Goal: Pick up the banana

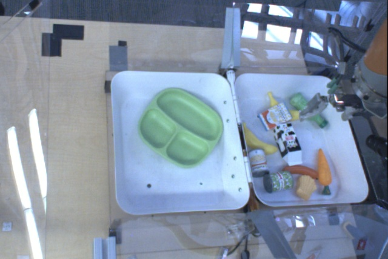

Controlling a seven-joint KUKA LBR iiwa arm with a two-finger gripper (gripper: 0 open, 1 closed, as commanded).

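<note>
Camera view: banana (257,141) well left of claw (315,107); claw state unclear.

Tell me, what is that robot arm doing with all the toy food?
The robot arm reaches in from the right, and its gripper hangs over the right bin, near a green toy. It is meant to pick up the banana, but the banana lies at the left side of that bin, apart from the gripper. A carrot, a milk carton and small cans lie around it. The left bin holds a green divided plate.
</note>
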